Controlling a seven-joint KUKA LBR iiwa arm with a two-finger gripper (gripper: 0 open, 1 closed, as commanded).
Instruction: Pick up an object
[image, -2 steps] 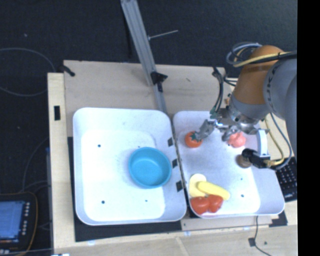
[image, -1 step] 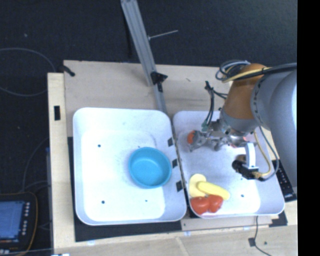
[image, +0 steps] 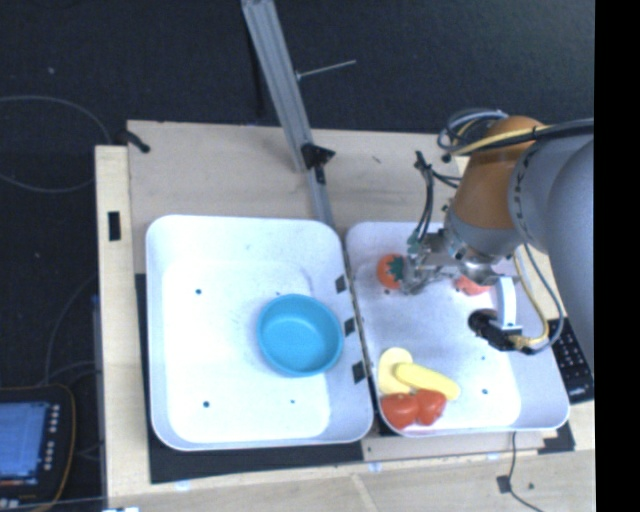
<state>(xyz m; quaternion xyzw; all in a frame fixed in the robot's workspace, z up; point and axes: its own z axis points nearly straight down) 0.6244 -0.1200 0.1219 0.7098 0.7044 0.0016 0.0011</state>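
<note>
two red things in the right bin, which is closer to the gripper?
The small red-orange object at the bin's far left, beside the gripper. The other red object lies under the yellow piece.

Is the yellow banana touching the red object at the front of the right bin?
Touching. The camera view shows the yellow banana lying against the top of the red object near the right bin's front edge, with no white gap between them.

Red-orange obj (image: 388, 270) w/ green bit; right bin (image: 500, 400) top-left; beside gripper (image: 412, 272)

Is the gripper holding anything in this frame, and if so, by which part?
Cannot be told. The gripper is low in the right bin, right beside a small red-orange object, but no hold on it is visible.
</note>
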